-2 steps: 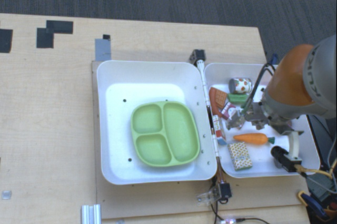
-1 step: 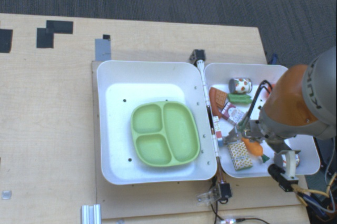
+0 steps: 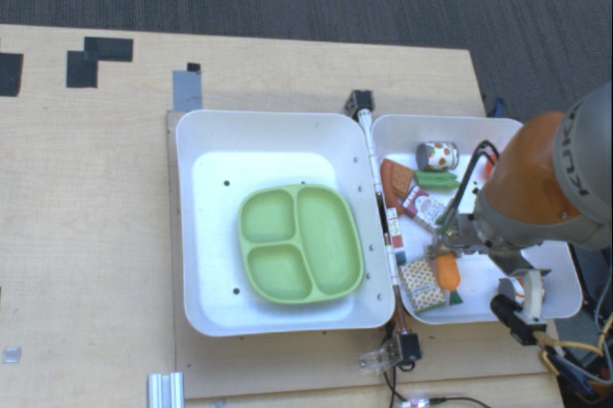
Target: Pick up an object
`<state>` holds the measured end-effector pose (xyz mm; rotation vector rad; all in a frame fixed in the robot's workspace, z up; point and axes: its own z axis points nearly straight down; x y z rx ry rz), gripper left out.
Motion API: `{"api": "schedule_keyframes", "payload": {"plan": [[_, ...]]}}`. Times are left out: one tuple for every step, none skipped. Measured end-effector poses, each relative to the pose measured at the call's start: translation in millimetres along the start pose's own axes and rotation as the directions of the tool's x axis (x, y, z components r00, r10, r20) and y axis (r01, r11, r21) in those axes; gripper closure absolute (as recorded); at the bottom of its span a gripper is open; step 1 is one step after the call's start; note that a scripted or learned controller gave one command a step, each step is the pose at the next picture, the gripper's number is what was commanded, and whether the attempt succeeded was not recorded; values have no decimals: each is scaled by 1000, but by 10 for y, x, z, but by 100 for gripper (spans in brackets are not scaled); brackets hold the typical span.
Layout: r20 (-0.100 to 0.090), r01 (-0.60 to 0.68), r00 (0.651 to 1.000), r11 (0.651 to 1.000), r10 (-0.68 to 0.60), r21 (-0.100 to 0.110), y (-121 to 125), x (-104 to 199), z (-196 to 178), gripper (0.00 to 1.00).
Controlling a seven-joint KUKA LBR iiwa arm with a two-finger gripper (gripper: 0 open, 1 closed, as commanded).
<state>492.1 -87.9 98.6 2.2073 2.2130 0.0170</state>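
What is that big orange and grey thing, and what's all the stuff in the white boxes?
That is a robot arm, seen by a camera looking down from above the bench. It reaches in from the right to try to pick something up. Its hand is low over the right bin, close to a small orange toy, and I cannot tell whether it holds anything. That bin has small things in it, such as a little can and a checkered packet. The left bin holds a green tray with three sections.
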Motion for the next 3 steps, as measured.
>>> {"api": "schedule_keyframes", "payload": {"plan": [[-5,2,1000,1000,-1,15,460,637,-856,100],[-4,1,1000,1000,-1,17,-28,493,-1098,100],[-5,1,1000,1000,-1,18,325,1456,-852,100]]}}
